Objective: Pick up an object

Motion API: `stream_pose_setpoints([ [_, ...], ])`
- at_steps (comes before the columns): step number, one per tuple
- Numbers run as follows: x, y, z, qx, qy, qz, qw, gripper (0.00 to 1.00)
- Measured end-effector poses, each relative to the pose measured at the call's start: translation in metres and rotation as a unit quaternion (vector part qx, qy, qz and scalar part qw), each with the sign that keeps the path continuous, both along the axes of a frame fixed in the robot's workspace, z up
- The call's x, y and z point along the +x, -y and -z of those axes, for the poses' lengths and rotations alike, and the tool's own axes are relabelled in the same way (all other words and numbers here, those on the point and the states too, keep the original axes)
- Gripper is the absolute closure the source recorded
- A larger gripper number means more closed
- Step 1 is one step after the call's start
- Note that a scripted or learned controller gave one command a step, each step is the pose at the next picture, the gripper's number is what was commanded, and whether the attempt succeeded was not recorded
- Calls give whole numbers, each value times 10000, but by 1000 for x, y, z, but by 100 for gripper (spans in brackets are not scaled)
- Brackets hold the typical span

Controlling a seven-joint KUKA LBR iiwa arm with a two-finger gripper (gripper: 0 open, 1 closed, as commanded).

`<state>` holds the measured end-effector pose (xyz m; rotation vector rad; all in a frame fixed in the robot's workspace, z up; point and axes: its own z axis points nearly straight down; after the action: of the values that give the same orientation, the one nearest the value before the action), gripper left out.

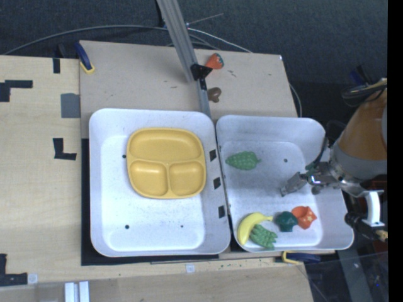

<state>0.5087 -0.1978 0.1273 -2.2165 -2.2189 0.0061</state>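
Gripper [296,185] positioned low over bare floor of right bin [271,131], finger state cannot be told, nothing seen held, red object [305,216], dark green object [286,221], banana [249,224] and light green cluster [264,236] grouped at near edge, leafy green piece [243,161] apart, yellow divided plate [167,162] lodged in left bin [107,181].

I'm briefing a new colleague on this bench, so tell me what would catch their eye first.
The big yellow divided plate stands out first, lying alone in the left bin. Next comes the bright cluster at the near edge of the right bin: a banana, green grapes, a dark green piece and a red-orange piece. The arm's hand hangs just above them.
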Motion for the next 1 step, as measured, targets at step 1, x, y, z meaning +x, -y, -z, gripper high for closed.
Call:
stream_pose_setpoints([
  [1,1,0,-12,2,16,-8,10000,100],
])
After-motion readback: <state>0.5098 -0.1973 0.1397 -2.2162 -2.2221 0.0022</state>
